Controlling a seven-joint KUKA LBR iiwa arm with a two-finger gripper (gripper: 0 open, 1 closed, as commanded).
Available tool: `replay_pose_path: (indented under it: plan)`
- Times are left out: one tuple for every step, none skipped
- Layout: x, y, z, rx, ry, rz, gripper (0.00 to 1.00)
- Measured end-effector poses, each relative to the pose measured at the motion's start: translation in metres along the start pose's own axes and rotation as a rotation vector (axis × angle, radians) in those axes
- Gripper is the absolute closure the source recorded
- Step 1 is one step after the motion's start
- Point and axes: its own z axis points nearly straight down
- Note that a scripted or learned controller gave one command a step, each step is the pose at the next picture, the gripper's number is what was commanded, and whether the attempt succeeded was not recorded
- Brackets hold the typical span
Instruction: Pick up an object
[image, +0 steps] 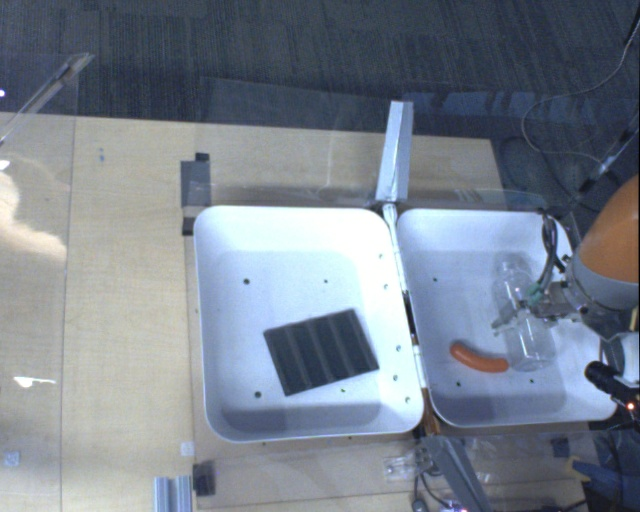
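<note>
Pincer (522, 318) sits over the right bin (450, 250), toward its right half; your arm (612, 250) comes in from the right edge, orange band showing above the grey wrist. You're looking at translucent fingers against a white floor, so I cannot tell from this view whether they're apart or together. Nothing visibly sits between them. Your pickable object in that bin is the small orange sausage-shaped item (479, 358), lying flat on the bin floor, long axis roughly left-right, slightly tilted. It's just beside the fingertips, to their lower left; I can't tell whether they touch. Left bin (230, 300) holds a dark ribbed rectangular slab (321, 351), flat, rotated a bit off the bin walls, in the lower middle. Both bins sit side by side on the wooden bench (110, 300), walls touching at the centre divider. Cables (560, 110) run at upper right.
</note>
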Motion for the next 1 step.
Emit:
replay_pose_path:
  plan:
    - [-0.0122,0.0519,0.0208,-0.010,-0.004,0.050,0.00]
